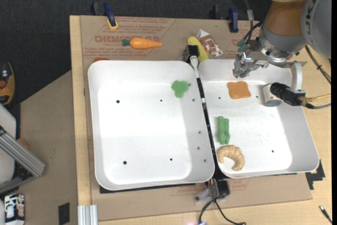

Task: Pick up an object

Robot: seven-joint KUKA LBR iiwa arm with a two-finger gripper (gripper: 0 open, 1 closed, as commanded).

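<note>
You are at the approach step: the tool, whose grip state you cannot tell, hangs just above the flat orange slice-shaped toy in the right white bin, so lower onto it next.

One fixed camera looks down aslant on both bins.

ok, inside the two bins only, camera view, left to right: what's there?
Green leafy piece in the left bin → green vegetable → croissant → orange slab, these three in the right bin.
</note>
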